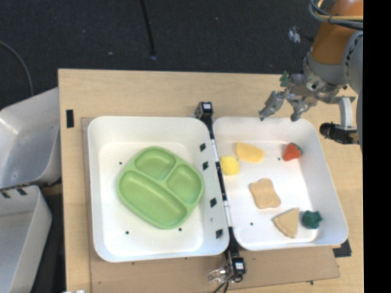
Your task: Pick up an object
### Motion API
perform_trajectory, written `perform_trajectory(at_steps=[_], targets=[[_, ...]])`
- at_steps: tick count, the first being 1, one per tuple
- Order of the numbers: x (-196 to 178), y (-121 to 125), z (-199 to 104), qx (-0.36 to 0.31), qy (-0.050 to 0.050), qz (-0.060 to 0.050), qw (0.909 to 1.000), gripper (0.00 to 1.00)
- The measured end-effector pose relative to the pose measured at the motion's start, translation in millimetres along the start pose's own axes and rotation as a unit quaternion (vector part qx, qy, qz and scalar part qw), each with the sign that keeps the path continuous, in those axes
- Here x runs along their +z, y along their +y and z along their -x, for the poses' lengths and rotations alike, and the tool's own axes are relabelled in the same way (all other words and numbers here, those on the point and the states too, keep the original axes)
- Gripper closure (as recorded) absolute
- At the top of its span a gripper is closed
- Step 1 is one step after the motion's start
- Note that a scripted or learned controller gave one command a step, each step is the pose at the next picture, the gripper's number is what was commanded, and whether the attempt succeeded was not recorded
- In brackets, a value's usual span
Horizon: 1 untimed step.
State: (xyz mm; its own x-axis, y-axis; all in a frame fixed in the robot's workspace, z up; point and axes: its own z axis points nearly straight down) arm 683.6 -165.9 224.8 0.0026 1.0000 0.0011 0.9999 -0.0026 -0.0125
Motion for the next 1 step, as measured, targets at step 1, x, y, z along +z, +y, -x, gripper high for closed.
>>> perform_trajectory(at_steps=[1], targets=[[-10.4,2.3,-0.6,-0.002,-0.001,0.007,1.0000,0.00]])
